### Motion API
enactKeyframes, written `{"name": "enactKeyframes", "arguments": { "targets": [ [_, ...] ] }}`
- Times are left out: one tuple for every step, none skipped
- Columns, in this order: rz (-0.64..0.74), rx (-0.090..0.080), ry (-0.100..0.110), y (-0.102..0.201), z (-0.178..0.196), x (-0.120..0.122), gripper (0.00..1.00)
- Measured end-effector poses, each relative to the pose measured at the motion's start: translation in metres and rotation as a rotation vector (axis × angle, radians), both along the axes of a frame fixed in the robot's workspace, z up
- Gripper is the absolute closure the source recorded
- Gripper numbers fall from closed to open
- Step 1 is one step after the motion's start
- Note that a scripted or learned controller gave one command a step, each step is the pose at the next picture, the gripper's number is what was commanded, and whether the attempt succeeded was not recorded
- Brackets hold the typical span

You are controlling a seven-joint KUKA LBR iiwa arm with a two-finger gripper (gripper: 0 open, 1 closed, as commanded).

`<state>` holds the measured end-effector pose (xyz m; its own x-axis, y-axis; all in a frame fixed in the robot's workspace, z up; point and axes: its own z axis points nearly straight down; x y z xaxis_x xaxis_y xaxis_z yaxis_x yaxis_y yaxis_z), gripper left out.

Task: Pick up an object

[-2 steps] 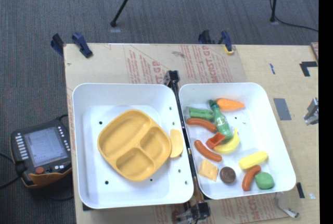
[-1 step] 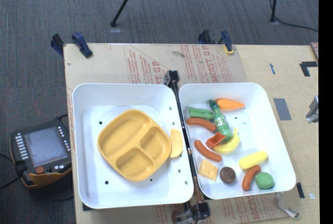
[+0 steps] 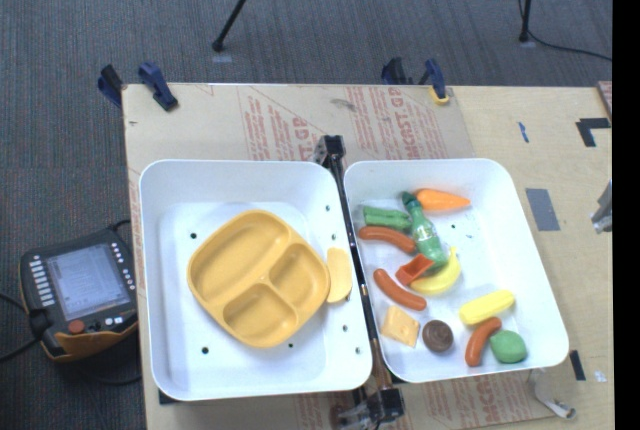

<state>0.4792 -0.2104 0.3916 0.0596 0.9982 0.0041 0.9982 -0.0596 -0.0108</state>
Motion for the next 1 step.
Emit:
{"name": "enactKeyframes", "arguments": {
  "targets": [
    [0.008, 0.000, 0.001, 0.0004, 0.0094, 0.0008, 1.00]
  ]
}}
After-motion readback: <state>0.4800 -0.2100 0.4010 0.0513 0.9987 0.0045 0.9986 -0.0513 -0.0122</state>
